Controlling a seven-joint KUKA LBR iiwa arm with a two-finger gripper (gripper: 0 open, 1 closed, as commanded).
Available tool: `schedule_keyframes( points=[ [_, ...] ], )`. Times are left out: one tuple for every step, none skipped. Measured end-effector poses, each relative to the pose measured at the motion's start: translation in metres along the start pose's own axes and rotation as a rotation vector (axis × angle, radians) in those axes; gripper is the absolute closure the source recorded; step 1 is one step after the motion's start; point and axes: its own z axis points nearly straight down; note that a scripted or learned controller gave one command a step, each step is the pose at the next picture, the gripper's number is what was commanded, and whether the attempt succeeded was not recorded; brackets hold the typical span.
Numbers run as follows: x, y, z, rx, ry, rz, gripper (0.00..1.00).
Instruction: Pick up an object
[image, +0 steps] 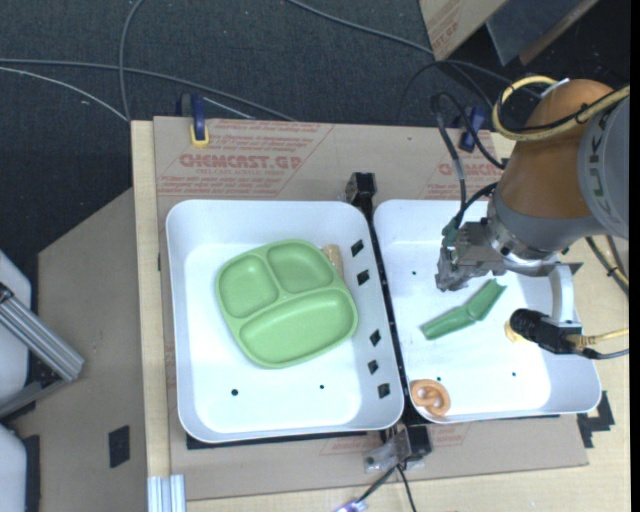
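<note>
A: Where's the arm now?

B: I have the gripper (458, 268) low in the right bin (500, 400), near its back left part, just above the upper end of a green scoop-like piece (463, 315); from here I cannot tell whether the fingers are released or clenched, and I see nothing between them

A: So that green piece is the target?

B: That's my judgement; it lies flat near the middle of the right bin, slanting from lower left to upper right, its near end well clear of the walls; I'd centre over its narrower middle, turn the wrist so the jaws cross its short width, and come straight down so I don't nudge it aside

A: Anything in the way?

B: A small orange and tan round thing (431, 397) sits in the front left corner of that bin, well apart from the green piece, so no trouble; a black fitting with a yellow cable (545, 333) hangs by the right wall, near the piece's upper end, and I'd mind it on the lift; the green divided plate (288, 302) rests in the middle of the left bin (200, 330), with a small tan thing (333, 260) at its back right edge, all beyond the divider with its black clips (368, 290) and out of my path
</note>
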Motion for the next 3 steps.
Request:
schedule_keyframes(
  points=[
    [0.038, 0.028, 0.004, 0.000, 0.000, 0.000, 1.00],
    [0.084, 0.064, 0.005, -0.001, 0.001, -0.001, 1.00],
    [0.126, 0.091, -0.016, -0.002, 0.001, 0.000, 1.00]
  ],
)
